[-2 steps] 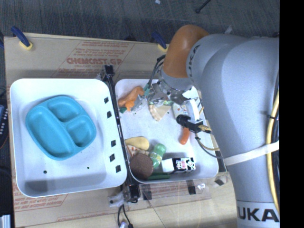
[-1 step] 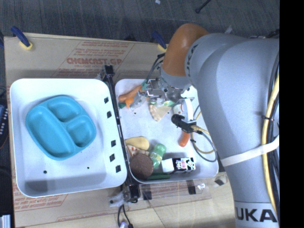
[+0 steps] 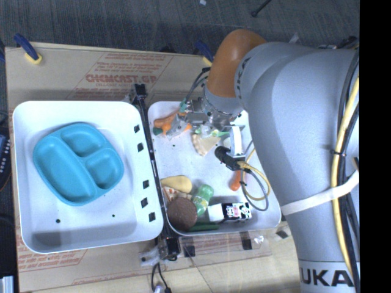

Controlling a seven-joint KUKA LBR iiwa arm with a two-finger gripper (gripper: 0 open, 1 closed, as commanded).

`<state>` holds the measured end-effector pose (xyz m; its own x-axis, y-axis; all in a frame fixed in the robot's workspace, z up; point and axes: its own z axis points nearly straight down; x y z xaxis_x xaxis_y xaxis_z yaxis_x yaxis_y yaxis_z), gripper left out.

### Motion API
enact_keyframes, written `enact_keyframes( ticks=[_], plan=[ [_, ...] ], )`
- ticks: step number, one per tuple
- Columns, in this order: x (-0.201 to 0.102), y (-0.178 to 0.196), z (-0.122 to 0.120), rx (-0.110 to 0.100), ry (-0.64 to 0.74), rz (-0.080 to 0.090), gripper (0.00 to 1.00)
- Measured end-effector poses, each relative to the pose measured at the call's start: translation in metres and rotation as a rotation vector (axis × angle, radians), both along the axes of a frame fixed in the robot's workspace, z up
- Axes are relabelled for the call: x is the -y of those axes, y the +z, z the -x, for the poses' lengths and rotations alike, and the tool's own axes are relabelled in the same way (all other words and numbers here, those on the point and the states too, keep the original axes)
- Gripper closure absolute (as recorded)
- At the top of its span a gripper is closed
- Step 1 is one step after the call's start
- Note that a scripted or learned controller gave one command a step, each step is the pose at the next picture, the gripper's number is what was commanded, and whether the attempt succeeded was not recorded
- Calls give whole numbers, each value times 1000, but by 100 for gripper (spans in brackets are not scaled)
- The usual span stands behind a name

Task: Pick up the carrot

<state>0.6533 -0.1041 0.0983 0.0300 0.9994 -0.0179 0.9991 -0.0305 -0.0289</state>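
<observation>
Two bins point(image 3: 24, 163) on counter; pincer point(image 3: 183, 122) low in the right one, carrot point(image 3: 162, 124) just beside it, positioned for the grab. Opening: can't tell.

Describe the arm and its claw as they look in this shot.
The arm is bulky, rounded and grey, with an orange band above the wrist and black KUKA lettering low down. Yellow and black cables loop beside it. The metallic claw carries thin wires.

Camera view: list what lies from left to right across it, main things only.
Blue clamp → blue divided plate in the left bin → carrot in the right bin → gripper → grey arm.
</observation>
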Motion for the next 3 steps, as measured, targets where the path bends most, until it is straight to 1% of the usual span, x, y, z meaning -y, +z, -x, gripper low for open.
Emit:
enact_keyframes(
  ticks=[1,2,3],
  plan=[
    [-3,10,-3,12,5,-5,100],
    [-90,97,-4,30,-186,-13,100],
    [-117,93,103,19,-301,-11,100]
  ],
)
